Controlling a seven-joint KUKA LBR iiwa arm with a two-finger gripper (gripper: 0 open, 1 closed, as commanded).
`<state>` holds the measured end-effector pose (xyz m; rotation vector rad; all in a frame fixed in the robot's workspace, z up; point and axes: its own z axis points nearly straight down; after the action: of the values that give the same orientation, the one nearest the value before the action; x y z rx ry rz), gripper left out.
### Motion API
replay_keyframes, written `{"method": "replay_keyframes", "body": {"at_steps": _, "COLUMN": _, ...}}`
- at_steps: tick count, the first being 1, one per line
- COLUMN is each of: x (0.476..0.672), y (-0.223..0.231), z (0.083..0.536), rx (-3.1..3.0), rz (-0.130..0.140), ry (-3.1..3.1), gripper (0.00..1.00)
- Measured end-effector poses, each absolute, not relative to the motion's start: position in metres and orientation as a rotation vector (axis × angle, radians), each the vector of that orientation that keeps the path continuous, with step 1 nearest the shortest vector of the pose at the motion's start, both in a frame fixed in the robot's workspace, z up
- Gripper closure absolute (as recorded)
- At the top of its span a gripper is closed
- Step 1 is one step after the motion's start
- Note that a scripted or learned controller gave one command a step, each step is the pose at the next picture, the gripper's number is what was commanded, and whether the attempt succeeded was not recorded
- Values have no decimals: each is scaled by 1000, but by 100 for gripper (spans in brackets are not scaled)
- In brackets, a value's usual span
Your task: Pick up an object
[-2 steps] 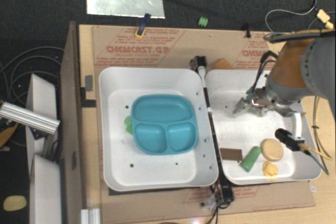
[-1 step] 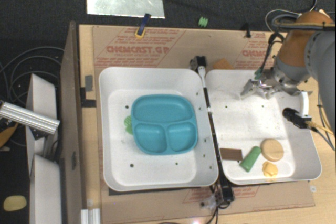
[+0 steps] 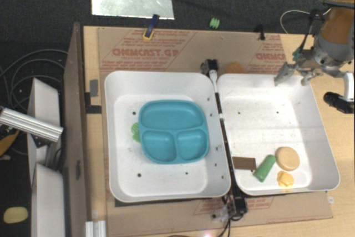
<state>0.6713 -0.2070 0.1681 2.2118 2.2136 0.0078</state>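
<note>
Currently tool [image 3: 294, 75] open, empty — above right bin's [image 3: 316, 119] far edge.

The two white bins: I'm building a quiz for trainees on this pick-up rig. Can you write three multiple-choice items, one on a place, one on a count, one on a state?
1. Where does the blue divided tray lie?
A. left bin
B. right bin
C. on the cardboard

2. How many compartments does the tray have?
A. two
B. three
C. five

3. How does the gripper stand?
A. clamped on the green cylinder
B. carrying nothing, over the right bin's far edge
C. pressed into the tray

Key: 1 A, it sits mid left bin. 2 B, one long, two small. 3 B, the jaws hold nothing and the cylinder lies at the near end.
</note>
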Motion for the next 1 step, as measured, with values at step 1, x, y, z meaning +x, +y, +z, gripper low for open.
{"method": "replay_keyframes", "body": {"at_steps": 1, "x": 648, "y": -120, "z": 80, "rx": 2216, "rz": -1, "ry": 2237, "gripper": 0}}
